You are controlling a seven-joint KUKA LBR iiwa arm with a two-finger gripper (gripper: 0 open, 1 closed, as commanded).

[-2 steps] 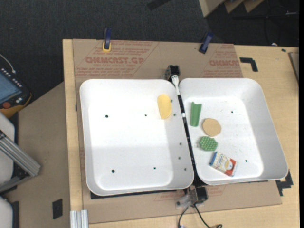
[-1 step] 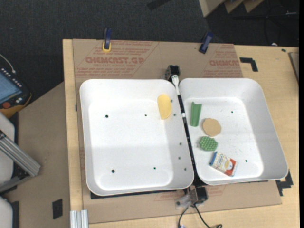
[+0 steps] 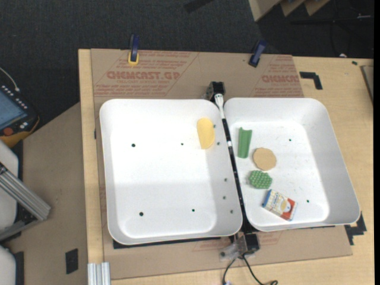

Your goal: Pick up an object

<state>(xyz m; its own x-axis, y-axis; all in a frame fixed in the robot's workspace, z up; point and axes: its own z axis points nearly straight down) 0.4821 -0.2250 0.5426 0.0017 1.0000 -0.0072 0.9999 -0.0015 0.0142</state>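
No object had been lifted. The yellow piece lay at 2 o'clock in the left bin. The green stick, tan disc, green pad and small packet lay in the right bin. Finger state: cannot tell. The entire pick remained.

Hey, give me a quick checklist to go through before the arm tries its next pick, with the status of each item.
1. Objects available: ok. The right bin holds a green stick, tan disc, green textured piece and small carton.
2. Left bin holds a yellow piece: ok.
3. Pieces apart: not ok, the disc and textured piece nearly touch.
4. Yellow piece away from the wall: not ok, it lies near the divider.
5. Hand state: cannot tell.
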